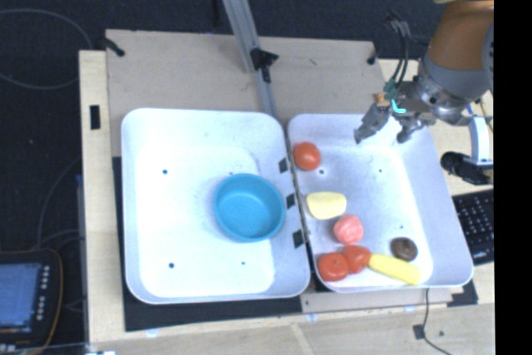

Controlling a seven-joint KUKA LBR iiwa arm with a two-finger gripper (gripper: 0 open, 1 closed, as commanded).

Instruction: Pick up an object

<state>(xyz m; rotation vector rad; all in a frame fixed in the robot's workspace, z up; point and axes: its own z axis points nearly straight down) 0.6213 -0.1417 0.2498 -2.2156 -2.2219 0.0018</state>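
Note:
My gripper (pixel 386 131) hangs over the far right corner of the right bin (pixel 432 179), its two fingers spread open with nothing between them. Below it in that bin lie several small items: an orange-red ball (pixel 307 155) near the left wall, a pale yellow block (pixel 326 204), a pink lump (pixel 348 228), two red pieces (pixel 342 262) at the front, a yellow banana shape (pixel 395 268) and a brown ball (pixel 404 248). All of them sit well apart from the gripper.
The left bin (pixel 158 145) holds a blue bowl (pixel 248 207) near its right side. A slanted metal pole (pixel 237 8) rises behind the two bins. A black keyboard (pixel 475 224) lies off the bench's right edge.

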